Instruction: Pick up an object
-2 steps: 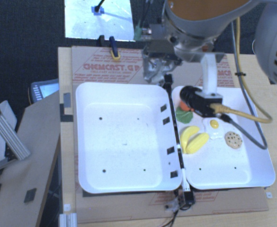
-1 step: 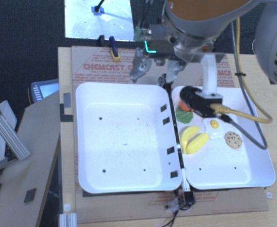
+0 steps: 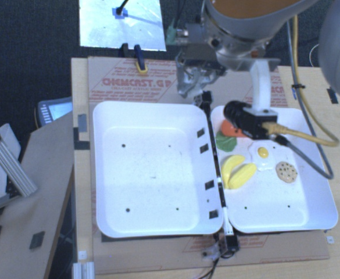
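Over far right corner of left bin (image 3: 108,112), arm (image 3: 251,10) reaching from right, claw (image 3: 194,89) pointing down, opening unclear

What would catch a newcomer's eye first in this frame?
The big grey arm with its orange band looms at the top right, its hand hanging over the far end of the seam between the left bin and the right bin. Next comes the bright toy food clustered in the right bin: a yellow banana, a fried egg, a cookie and an orange-and-green piece.
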Controlling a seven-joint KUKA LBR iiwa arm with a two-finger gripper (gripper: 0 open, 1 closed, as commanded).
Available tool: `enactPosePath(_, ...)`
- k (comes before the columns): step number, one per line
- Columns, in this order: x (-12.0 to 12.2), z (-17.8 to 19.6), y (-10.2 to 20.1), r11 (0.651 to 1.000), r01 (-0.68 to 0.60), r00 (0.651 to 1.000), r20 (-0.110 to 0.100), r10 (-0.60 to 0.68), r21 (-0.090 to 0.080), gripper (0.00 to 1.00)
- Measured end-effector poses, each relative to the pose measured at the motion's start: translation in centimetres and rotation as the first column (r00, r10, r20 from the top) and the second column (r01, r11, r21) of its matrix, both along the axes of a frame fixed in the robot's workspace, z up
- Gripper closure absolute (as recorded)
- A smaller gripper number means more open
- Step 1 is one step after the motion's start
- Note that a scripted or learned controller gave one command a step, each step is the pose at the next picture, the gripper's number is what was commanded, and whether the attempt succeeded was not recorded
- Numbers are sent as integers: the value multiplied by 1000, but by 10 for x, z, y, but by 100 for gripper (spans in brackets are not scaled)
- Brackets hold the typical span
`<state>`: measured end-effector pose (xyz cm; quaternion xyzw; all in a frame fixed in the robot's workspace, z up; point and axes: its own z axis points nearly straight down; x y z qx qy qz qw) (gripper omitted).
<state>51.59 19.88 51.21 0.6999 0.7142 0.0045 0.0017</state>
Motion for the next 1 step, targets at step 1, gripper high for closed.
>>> enactPosePath(1, 0, -1, 0, 1000, -2, 1000, -1, 2, 0, 0)
